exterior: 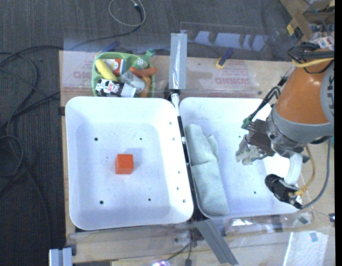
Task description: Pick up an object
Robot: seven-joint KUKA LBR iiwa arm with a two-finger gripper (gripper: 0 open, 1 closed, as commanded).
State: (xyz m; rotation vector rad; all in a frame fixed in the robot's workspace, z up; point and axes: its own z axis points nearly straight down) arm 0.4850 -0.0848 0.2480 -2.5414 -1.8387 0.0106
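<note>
Where the two white bins sit side by side on the tabletop (243, 71), the left bin (82, 204) carries a small orange cube (124, 163) lying flat on its floor, a little left of the middle and well apart from every wall. The right bin (237, 110) holds a pale green cloth (207, 168), folded long and lying against the wall it shares with the left bin, running from the upper middle down toward the near edge. The grey arm (306, 101) with its orange band comes in over the right bin from the right side, and the gripper (248, 153) hangs over the bare floor of that bin, just beside the cloth's right edge but apart from it. Whether the gripper is spread or closed cannot be told from this angle, and nothing can be made out in its grasp. Beyond the bins, on the far part of the tabletop, stands a small green basket (97, 73) of mixed toys, with a clear plastic sheet (237, 37) to its right.
</note>
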